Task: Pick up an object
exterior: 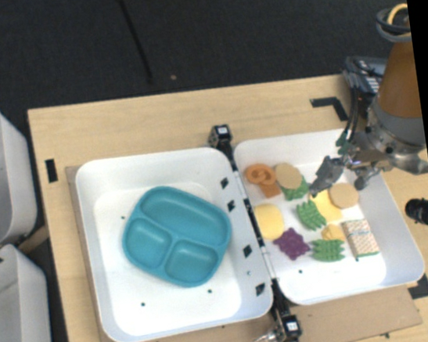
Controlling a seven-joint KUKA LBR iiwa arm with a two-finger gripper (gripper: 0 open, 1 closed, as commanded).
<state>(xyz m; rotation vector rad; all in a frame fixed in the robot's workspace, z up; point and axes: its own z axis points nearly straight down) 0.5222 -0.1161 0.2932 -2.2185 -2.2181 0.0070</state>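
Gripper (343, 174) | spread open, gripping nothing, above right bin (400, 258) toys | near yellow piece (328, 205) | pick not yet made; descent, closing, lifting left

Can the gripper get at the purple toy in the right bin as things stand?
Probably yes: the purple toy lies uncovered, nothing stacked on it, and the gripper hovers nearby. The yellow piece crowds it closely.
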